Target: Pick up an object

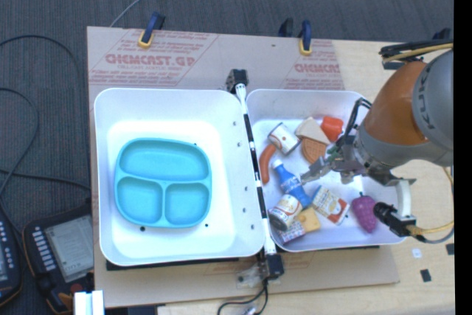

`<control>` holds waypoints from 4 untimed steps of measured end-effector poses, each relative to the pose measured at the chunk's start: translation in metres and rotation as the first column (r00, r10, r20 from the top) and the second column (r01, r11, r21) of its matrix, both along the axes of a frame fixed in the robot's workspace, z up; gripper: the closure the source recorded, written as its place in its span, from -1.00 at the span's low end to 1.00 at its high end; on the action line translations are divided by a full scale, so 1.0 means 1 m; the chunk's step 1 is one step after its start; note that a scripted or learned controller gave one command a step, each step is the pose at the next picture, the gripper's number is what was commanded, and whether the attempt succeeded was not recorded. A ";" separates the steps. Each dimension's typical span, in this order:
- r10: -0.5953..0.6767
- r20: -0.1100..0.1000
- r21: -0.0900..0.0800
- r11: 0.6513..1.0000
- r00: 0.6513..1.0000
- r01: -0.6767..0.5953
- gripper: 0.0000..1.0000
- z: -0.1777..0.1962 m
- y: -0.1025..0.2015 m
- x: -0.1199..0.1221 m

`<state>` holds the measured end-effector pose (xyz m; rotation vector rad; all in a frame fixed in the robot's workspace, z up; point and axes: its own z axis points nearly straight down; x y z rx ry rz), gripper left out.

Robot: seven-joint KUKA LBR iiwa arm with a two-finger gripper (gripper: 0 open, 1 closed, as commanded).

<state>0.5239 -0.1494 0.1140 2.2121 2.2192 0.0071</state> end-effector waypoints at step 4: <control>-0.004 0.003 -0.003 1.000 1.000 0.004 1.00 -0.008 0.035 -0.034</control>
